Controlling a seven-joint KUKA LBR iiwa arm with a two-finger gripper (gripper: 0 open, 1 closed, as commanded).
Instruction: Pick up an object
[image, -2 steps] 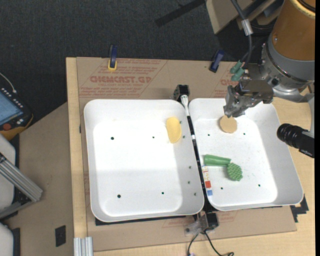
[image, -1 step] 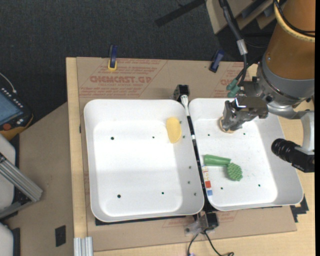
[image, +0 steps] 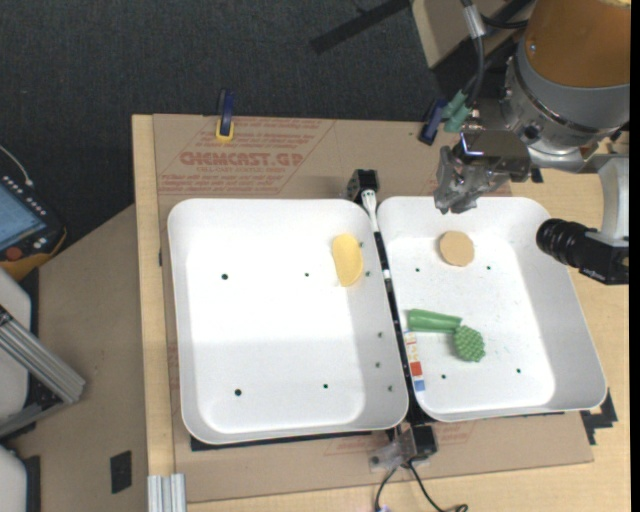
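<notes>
My gripper hangs over the far edge of the right bin, its fingertips close together with nothing between them. A round tan disc lies in that bin just below the fingertips, apart from them. Nearer the front of the same bin lies a green brush with a knobbly head. A yellow oblong piece rests in the left bin near its right wall.
The two white bins sit side by side on a cardboard sheet. A black clip holds the bins' shared edge at the back. A yellow and blue clamp stands on the sheet's far edge.
</notes>
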